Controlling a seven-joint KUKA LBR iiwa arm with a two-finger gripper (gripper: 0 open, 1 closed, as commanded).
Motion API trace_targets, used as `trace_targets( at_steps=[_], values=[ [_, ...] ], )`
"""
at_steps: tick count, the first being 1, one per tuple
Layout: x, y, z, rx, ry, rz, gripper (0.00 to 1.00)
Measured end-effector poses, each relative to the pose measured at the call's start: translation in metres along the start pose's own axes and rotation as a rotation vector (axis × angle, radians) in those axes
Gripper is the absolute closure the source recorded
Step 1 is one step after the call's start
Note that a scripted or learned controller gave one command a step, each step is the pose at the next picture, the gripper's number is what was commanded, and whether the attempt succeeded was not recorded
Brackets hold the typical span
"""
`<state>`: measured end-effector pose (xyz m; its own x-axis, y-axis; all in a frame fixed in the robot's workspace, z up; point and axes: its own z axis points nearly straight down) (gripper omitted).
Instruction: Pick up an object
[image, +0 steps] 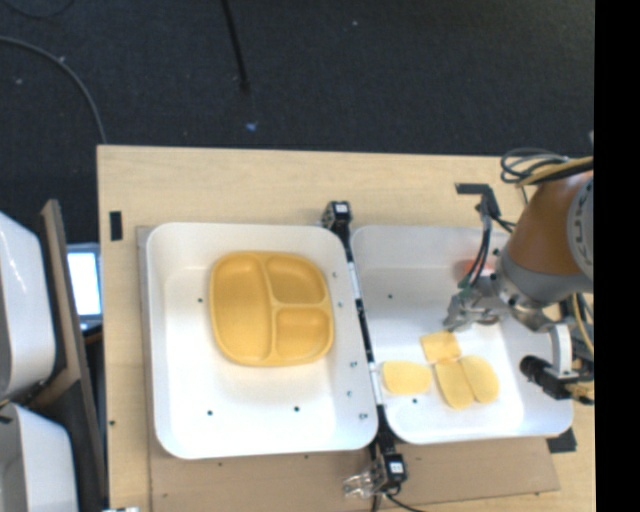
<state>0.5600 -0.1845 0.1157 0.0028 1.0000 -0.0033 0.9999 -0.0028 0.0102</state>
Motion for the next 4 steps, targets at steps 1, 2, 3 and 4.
trace_targets(
  at_steps=[1, 2, 3, 4],
  values=[
    [0.004, -0.007, -0.054, 0.005, 0.002, -0.002, 1.00],
    [0.004, -0.006, -0.089, 0.006, 0.002, -0.003, 1.00],
    [0.051, -0.010, -0.086, 0.009, 0.004, -0.006, 1.00],
    [0.111, -0.015, -0.090, 0.009, 0.004, -0.007, 1.00]
  ],
)
